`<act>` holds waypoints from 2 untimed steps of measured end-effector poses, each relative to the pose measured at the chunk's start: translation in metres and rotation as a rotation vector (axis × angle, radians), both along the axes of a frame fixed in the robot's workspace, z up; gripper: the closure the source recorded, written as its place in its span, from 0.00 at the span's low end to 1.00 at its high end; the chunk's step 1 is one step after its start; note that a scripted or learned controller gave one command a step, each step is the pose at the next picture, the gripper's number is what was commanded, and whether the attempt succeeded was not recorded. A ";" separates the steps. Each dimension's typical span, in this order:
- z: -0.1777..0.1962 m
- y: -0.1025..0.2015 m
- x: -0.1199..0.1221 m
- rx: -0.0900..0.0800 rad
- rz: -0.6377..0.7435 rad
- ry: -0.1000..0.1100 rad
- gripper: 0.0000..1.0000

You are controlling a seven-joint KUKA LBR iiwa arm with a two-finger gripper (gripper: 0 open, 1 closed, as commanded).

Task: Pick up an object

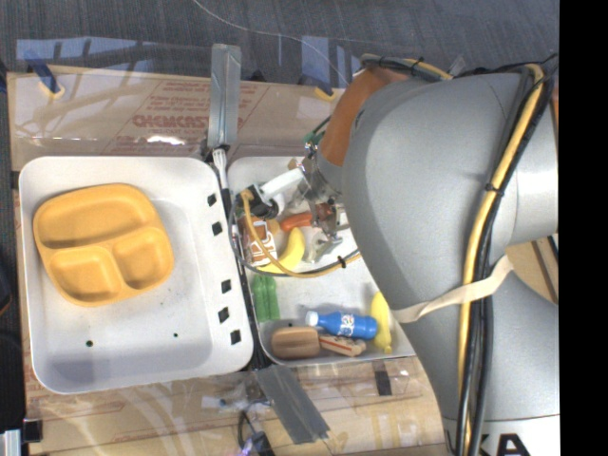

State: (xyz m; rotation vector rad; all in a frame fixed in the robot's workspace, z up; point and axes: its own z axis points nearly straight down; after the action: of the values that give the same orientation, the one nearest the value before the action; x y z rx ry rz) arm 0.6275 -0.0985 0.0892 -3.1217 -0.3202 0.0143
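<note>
My gripper is low inside the right bin, over its upper half, with the big grey arm covering the bin's right side. Just left of the gripper lie an orange-red piece and a yellow banana. A brown packet sits by the bin's left wall. Lower down are a green object, a blue and white bottle, a wooden brush and a second yellow piece. Whether anything sits between the gripper's tips is hidden in the clutter.
The left bin holds a yellow divided plate in its upper left. A yellow cable loops across the right bin. Cardboard lies behind both bins, and a metal divider stands between them.
</note>
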 end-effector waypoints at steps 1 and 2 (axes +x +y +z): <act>0.001 0.003 -0.047 0.000 0.001 -0.002 0.00; 0.002 -0.017 -0.030 0.000 0.277 -0.006 0.00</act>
State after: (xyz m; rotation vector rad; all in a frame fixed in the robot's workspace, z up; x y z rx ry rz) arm 0.5977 -0.1151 0.0907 -3.0491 -0.7485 0.0054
